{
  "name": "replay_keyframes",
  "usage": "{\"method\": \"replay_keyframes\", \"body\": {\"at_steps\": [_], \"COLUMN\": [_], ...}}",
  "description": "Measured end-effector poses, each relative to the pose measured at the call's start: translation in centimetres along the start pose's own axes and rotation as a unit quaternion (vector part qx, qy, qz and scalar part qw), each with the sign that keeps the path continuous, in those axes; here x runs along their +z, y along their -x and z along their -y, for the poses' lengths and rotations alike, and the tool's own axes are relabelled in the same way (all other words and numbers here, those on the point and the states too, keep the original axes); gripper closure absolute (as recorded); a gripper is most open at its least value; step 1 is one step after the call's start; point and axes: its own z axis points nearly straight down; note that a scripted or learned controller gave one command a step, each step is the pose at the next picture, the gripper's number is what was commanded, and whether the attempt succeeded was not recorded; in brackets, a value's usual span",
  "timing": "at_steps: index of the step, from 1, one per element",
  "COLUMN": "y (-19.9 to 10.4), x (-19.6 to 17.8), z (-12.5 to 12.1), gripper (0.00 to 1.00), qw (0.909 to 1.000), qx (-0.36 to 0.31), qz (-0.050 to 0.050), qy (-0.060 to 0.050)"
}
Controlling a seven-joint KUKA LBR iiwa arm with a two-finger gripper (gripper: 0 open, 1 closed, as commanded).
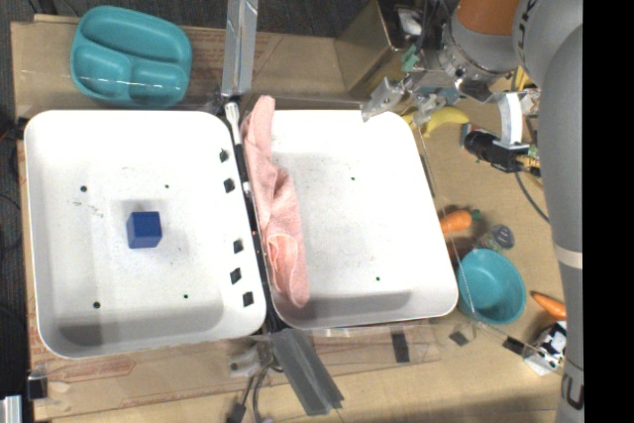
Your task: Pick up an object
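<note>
My claw (388, 100): upper right of the frame, over the far rim of the right bin, at the end of my grey arm (555, 64) with its orange band. Its light metal parts are small and blurred, so whether it is open or closed I cannot tell. I see nothing between its tips.

Left bin (59, 144): white and shallow, left half of the frame. It holds one blue cube (145, 229), left of its centre and well apart from my claw.

Right bin (406, 213): white and shallow, centre of the frame. A pink cloth (273, 203) lies rumpled along its left wall, its upper end draped over the rim where the two bins meet.

Candidates for pickup: the blue cube and the pink cloth. The cloth is the nearer of the two, and both rest in their bins.

Counter, upper left: a teal divided tray (131, 54).

Counter, right side: a banana (443, 120) just beside my wrist, a carrot (456, 222), a teal bowl (492, 285) and small oddments I cannot name.

Done so far: nothing lifted, as far as the view tells. I judge the task at its start.

Left to do: choose a thing, come down over it, close on it and raise it.
</note>
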Motion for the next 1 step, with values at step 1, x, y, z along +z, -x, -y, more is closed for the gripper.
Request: {"method": "replay_keyframes", "body": {"at_steps": [1], "y": [-9.72], "x": [7.68], "z": [2.63], "gripper": [0.0], "qw": [0.999], "qx": [0.046], "qz": [0.0], "qy": [0.0]}}
